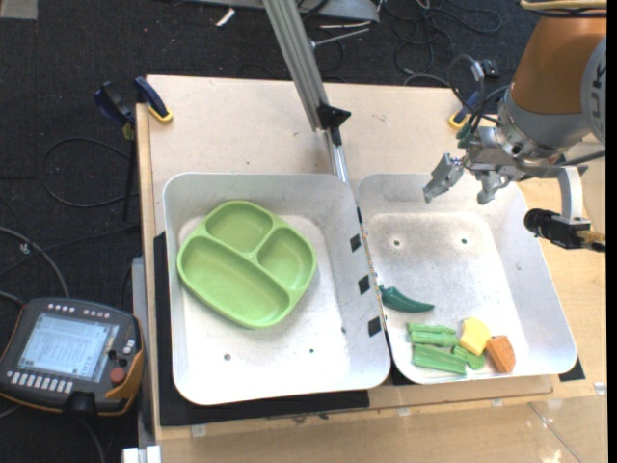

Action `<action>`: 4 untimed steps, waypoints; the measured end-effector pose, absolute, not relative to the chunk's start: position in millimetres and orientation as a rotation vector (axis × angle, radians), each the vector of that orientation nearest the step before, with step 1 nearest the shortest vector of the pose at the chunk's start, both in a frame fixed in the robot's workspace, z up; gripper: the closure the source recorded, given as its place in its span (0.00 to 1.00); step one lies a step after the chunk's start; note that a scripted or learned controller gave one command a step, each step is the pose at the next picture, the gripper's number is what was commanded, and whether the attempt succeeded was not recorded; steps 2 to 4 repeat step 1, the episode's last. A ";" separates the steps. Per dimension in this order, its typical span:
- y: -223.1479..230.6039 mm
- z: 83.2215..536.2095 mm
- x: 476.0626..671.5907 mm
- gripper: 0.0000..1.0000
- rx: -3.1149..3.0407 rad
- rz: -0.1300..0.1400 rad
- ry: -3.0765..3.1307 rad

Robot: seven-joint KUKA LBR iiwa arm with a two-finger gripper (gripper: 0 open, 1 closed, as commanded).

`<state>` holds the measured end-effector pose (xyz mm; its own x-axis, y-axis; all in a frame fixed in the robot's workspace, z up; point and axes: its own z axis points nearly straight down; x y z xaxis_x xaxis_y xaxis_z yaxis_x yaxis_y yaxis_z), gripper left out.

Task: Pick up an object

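Observation:
My gripper (466,185) hangs over the far edge of the right bin (453,249), its two fingers spread apart with nothing between them. At the bin's near side lie a dark green pepper (405,301), two light green pieces (436,346), a yellow block (474,336) and an orange piece (500,353). All of them sit well below the gripper in the view, apart from it.
The left bin (193,365) holds a green divided plate (247,261). A slanted metal pole (299,51) rises from between the bins at the back. A teach pendant (67,355) lies off the bench at lower left. Clamps (145,99) sit at the bench's far corners.

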<state>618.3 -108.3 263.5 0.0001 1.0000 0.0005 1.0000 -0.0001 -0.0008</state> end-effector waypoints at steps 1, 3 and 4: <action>-128.7 92.3 623.9 0.00 -2.222 0.002 -2.220; -128.7 92.3 623.9 0.00 -2.222 0.002 -2.220; -128.7 92.3 623.9 0.00 -2.222 0.002 -2.220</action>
